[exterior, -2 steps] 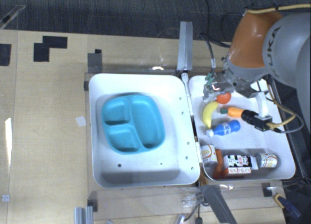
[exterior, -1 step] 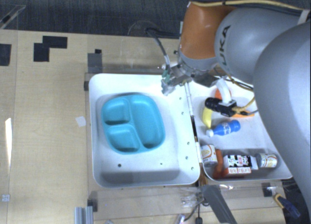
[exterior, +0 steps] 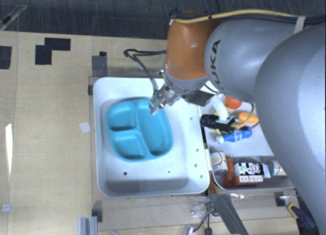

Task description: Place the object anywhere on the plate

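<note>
End effector (exterior: 157, 104) hovers over blue plate (exterior: 138, 131), grip unclear.

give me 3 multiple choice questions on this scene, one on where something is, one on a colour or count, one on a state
1. Where is the plate?
A. in the left bin
B. in the right bin
C. on the floor

2. How many compartments does the plate have?
A. one
B. three
C. five

3. Where is the hand?
A. over the plate's upper edge
B. down among the right bin's objects
C. beyond both bins

Answers:
1 A, the blue plate lies inside the left white bin.
2 B, ridges split it into three sections.
3 A, its tip hangs above the plate's top rim.
</note>
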You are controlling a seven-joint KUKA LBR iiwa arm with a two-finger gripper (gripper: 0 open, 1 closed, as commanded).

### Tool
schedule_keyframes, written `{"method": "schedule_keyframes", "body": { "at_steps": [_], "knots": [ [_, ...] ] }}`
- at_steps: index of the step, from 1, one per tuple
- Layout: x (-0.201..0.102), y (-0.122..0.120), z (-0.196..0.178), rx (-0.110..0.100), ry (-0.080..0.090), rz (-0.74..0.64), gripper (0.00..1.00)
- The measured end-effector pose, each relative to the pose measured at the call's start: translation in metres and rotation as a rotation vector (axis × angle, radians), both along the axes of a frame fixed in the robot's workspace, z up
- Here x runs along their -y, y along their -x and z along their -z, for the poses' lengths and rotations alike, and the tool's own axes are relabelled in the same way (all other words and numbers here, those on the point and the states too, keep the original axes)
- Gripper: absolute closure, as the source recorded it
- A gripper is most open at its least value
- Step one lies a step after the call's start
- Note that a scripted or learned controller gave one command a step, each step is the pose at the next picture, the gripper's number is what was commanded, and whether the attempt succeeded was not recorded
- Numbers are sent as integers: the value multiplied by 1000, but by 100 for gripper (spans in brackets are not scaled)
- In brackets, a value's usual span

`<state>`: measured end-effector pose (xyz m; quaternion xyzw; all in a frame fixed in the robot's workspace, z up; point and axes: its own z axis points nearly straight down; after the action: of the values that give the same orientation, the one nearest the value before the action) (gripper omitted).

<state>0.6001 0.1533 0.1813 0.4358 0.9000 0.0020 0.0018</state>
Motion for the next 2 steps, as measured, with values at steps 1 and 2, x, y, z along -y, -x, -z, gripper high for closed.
{"method": "schedule_keyframes", "body": {
  "at_steps": [1,2],
  "knots": [
    [-44,58,-2,-1,-1,36,100],
    [-10,69,-53,0,-1,223,100]
  ]
}}
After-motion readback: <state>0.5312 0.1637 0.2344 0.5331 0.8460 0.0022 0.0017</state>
